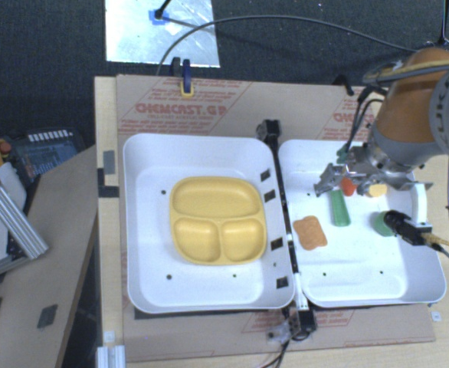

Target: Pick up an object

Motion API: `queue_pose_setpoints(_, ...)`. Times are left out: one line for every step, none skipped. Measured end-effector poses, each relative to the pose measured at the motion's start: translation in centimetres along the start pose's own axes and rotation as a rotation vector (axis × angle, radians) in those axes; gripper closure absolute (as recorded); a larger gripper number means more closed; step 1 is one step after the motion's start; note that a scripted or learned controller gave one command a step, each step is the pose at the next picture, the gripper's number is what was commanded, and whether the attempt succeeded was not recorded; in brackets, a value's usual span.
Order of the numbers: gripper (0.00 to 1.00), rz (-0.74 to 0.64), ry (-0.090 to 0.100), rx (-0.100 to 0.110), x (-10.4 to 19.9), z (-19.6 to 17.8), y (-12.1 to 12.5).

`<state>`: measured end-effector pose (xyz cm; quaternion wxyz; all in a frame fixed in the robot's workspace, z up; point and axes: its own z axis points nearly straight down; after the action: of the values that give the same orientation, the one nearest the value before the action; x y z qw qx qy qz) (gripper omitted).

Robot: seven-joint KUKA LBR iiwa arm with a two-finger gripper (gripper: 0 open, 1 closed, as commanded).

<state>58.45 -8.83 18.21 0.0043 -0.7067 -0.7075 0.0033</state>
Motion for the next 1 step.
queue_pose_setpoints(0.0,-0.002,-0.001,-0.012,0.01,-0.62,0.29)
